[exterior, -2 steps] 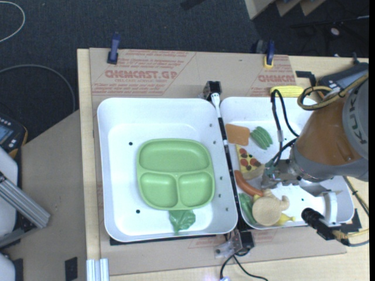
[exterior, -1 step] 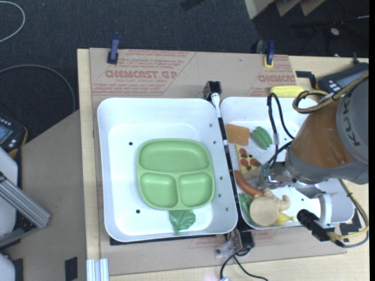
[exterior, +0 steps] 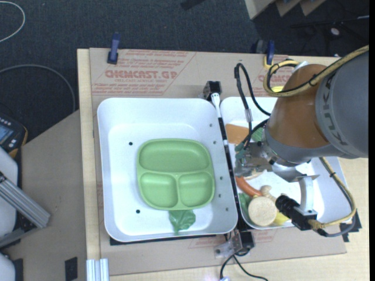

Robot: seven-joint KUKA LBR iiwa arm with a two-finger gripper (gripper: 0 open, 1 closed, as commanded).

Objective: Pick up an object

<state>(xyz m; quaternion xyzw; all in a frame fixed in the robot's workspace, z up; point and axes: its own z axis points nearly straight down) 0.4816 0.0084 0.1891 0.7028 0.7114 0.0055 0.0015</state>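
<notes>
The worktop (exterior: 146, 69) reads "CHEMCAST GP". The end effector (exterior: 251, 160) is over the right bin (exterior: 334, 201), its state unclear; a carrot (exterior: 248, 187) lies just beside it.

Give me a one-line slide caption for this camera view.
Arm reaches into the right bin of toy food; a green tray and a leaf sit in the left bin.

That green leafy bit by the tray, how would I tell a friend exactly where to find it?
Start at the left bin, the one holding the green tray with three compartments. Look just past the tray's near edge, toward the bin's front wall: the leaf lies there, touching the tray. It is darker green and crinkled, unlike the smooth, pale tray.
</notes>
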